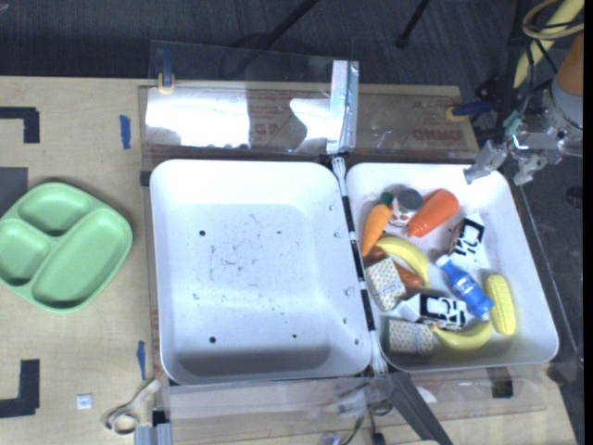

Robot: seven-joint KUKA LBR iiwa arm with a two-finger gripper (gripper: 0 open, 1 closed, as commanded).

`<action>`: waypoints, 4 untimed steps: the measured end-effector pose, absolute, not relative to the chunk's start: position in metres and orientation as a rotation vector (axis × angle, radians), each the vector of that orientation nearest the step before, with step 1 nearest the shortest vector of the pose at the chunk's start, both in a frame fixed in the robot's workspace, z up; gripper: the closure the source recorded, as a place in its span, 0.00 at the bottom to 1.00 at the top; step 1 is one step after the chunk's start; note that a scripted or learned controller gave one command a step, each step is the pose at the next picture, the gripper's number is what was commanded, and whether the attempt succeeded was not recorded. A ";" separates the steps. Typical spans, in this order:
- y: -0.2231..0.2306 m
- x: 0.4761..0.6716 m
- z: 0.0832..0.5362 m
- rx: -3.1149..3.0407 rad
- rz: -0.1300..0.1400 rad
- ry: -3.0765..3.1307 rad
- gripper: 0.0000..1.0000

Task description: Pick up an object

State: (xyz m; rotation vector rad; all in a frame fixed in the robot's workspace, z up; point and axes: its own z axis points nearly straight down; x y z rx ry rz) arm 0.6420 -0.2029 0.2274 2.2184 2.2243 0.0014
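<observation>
Nearest the camera, along the right bin's [533, 276] front wall: a curved banana [463, 336] touching a patterned packet [408, 335], with a black-and-white item [443, 308] just behind. Hard against the right wall, a corn cob [501, 302], little room left on that side. Just beside it, a blue bottle [463, 286] lying tilted. Toward the middle, a second banana [405, 255] and a checkered wrapper [384, 281] close to the divider edge. Farther back, two carrots [434, 213] [373, 225], angled, crowding the bin's rear left corner; a black-and-white card [469, 237] beside them. Everything packed close, touching or overlapping, few free edges.

Left bin [246, 267] with broad open floor from wall to wall. Beyond its left wall, on the bench, a green divided plate [60, 244], well apart.

Farthest, above the right bin's back right corner: the gripper [508, 159], outside the rim, clear of every item, nothing between the fingers; whether apart or together, cannot tell.
</observation>
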 end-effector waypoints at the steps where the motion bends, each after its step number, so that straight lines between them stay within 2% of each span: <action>1: -0.213 0.635 0.099 2.043 0.018 2.383 0.00; 2: -0.196 0.612 0.088 2.005 0.005 2.408 0.00; 3: -0.198 0.614 0.101 2.003 0.013 2.400 1.00; 4: -0.140 0.592 0.213 2.292 0.001 2.146 1.00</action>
